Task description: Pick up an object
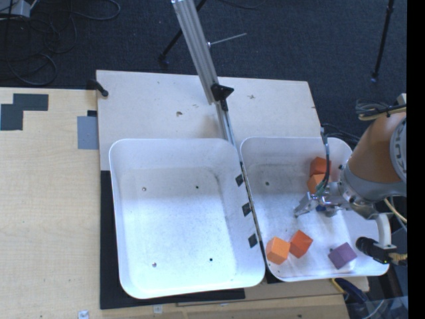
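A: At the near edge of the right bin [335, 145] I see three loose blocks: a light orange cube [278, 250], a red-orange cube [301, 243] touching it, and a purple block [342, 255] near the right corner.

B: And the gripper [320, 201]?

A: It is low beside an orange block [319, 171] at the bin's right edge, probably its target. If it is open or holds something, I cannot tell
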`<state>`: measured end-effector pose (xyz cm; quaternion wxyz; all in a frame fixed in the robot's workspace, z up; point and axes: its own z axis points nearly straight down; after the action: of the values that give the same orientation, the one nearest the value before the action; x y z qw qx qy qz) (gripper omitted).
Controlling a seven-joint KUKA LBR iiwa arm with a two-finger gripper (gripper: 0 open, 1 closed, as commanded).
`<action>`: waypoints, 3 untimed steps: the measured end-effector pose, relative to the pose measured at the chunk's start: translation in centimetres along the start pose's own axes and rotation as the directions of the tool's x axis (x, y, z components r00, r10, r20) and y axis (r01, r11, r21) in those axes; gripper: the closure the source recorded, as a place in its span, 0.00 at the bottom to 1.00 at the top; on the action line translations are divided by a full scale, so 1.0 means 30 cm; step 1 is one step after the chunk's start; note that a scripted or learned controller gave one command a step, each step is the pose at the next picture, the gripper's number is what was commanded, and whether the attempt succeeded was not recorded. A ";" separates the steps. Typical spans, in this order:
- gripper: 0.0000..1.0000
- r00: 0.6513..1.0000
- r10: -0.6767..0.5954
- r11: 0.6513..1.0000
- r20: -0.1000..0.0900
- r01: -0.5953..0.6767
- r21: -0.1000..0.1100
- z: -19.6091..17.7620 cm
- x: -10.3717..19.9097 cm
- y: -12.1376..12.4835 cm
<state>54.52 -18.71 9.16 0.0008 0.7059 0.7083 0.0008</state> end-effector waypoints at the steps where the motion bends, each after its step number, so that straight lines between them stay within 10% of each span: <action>1: 0.00 1.000 0.016 0.999 0.002 -0.016 0.036 0.006 -0.012 0.169; 3: 0.00 1.000 0.004 0.999 0.003 -0.004 0.050 0.007 0.006 0.379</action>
<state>65.90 -18.49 8.98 -0.0159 0.7071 0.7067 -0.0177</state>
